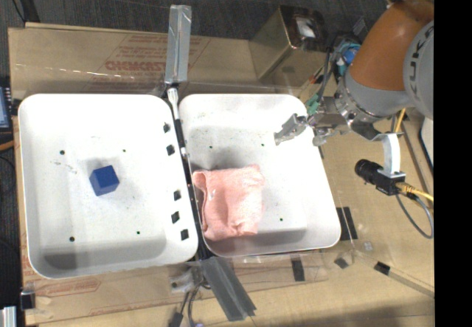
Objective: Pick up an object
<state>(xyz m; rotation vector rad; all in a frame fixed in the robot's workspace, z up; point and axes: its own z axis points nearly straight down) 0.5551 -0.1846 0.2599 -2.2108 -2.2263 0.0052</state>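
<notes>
One pink cloth [231, 201] is seen crumpled at the near edge of the right bin [310, 193], its long axis running near to far. One blue cube [105, 179] sits in the left bin [44, 170]. The gripper [289, 129] is poised farther back, well apart from the cloth, nothing held; whether it is open cannot be told

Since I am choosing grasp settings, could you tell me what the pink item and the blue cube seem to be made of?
The pink item looks like soft cloth, matte, judging by its folds and rumpled edges. The blue cube looks rigid, with flat faces and crisp corners and a matte finish; plastic, foam or painted wood cannot be told apart.
</notes>
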